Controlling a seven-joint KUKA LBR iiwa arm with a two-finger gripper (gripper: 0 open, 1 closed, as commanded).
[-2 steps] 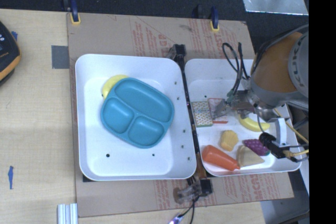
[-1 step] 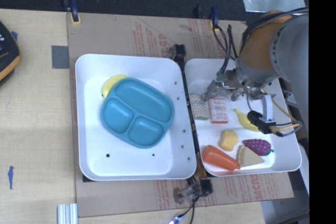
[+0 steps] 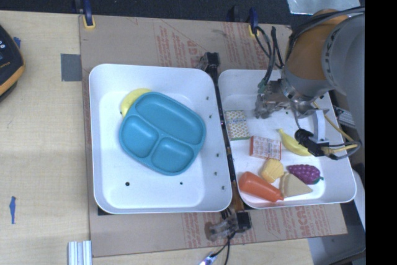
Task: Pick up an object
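Brown cardboard covers the wooden bench [image 3: 43, 133], and two shallow white bins sit on it side by side. A blue divided plate [image 3: 162, 132] lies in the left bin [image 3: 105, 189], partly covering a yellow object [image 3: 131, 99] at its upper left edge. The right bin [image 3: 239, 87] holds a patterned square [image 3: 236, 124], a red-and-white packet [image 3: 265, 147], a banana [image 3: 293, 143], a corn piece [image 3: 272, 168], a carrot [image 3: 259, 187], purple grapes [image 3: 303, 172] and a pale wedge [image 3: 294, 187]. The grey arm's gripper [image 3: 270, 103] hangs over the upper part of the right bin, above bare floor near the patterned square; whether it is wide or narrow cannot be made out, and nothing is seen in its grasp.
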